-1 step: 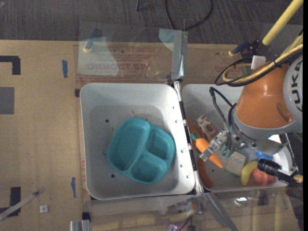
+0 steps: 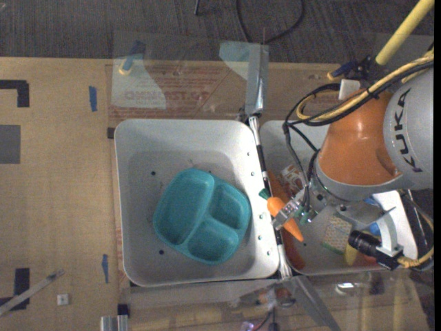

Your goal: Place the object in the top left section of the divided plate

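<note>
A teal divided plate [image 2: 201, 216] lies tilted in the left white bin [image 2: 138, 150], with one large section on its left and two smaller ones on its right. An orange toy carrot [image 2: 295, 230] with a green top [image 2: 264, 194] lies in the right bin [image 2: 270, 140], close to the wall between the bins. My gripper [image 2: 292, 211] hangs right over the carrot's middle, under the orange wrist band [image 2: 355, 147]. The arm hides much of the right bin.
Several small items crowd the right bin around the arm: a speckled block [image 2: 335, 232], a yellow piece [image 2: 351, 255], a blue piece [image 2: 377, 227] and a red one [image 2: 295, 255]. Cables [image 2: 324, 109] loop off the wrist. The divider wall [image 2: 265, 205] stands between carrot and plate.
</note>
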